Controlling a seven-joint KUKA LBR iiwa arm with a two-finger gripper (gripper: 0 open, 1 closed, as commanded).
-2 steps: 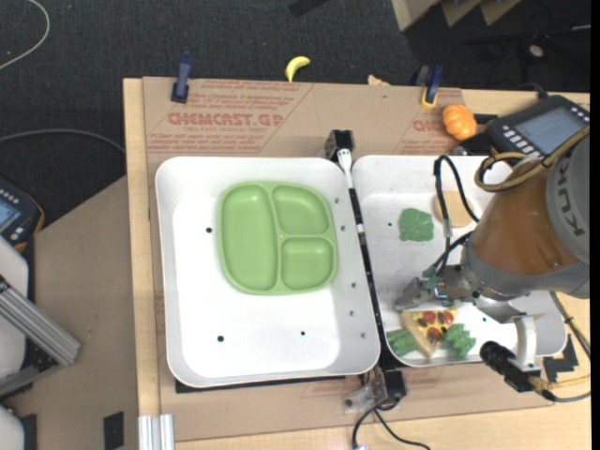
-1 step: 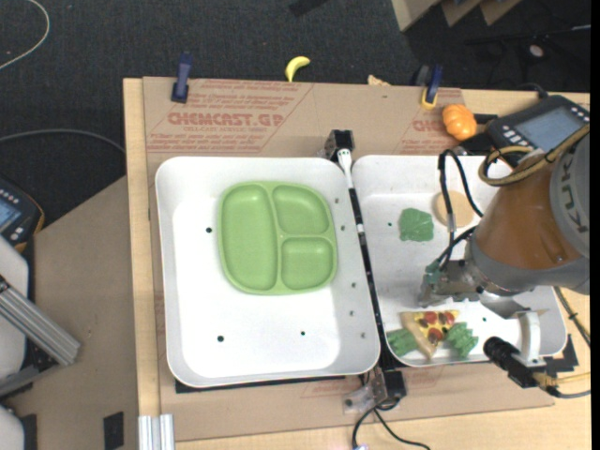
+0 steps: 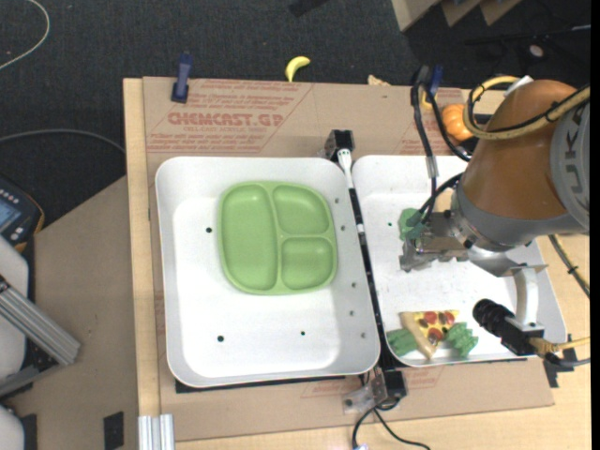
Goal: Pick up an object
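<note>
One small, lumpy green toy (image 3: 410,221) touches the claw (image 3: 412,254); whether it grips, I cannot tell.

The small green object (image 3: 410,221) is partly hidden by the gripper (image 3: 418,254). The grey-and-orange arm (image 3: 516,172) covers much of the right shallow white bin (image 3: 392,184).

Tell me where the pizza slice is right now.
In the camera view, the toy pizza slice lies at the near edge of the right bin, flanked by green toy pieces, nearer the camera than the gripper.
</note>
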